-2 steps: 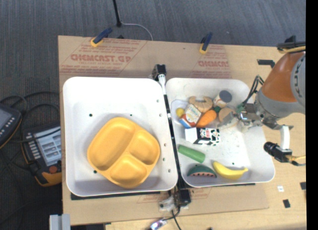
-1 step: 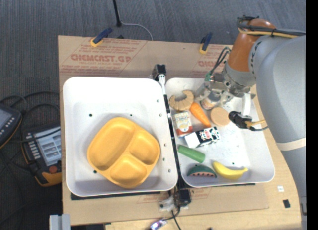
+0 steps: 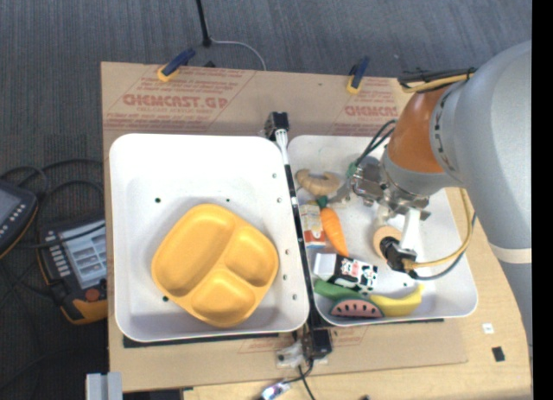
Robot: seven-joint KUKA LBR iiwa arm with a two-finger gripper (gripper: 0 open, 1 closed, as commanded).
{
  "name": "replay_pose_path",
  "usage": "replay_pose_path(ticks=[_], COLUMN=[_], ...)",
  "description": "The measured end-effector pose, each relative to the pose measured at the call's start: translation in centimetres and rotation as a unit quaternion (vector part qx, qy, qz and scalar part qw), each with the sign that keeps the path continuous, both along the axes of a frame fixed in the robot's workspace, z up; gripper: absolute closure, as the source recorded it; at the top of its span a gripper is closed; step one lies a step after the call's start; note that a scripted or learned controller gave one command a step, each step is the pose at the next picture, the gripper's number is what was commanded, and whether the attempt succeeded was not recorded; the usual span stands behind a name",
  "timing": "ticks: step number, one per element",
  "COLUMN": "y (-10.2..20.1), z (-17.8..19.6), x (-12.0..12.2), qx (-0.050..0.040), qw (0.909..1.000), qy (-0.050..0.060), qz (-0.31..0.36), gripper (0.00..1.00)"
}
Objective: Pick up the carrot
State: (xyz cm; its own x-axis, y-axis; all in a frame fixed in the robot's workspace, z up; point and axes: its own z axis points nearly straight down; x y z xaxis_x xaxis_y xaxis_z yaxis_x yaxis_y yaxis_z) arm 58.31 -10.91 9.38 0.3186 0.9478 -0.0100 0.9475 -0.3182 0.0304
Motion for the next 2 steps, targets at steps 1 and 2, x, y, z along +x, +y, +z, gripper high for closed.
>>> replay_pose_path(ticks=[1, 2], y=[0.3, 6.2], z=[0.7, 9.0], x=[-0.2, -4.3], qx=[0.0031, 0.0098], qw=[1.0000, 0.9992], qy=[0.005, 0.013], qz=[0.002, -0.037], gripper=[1.00, 1.00])
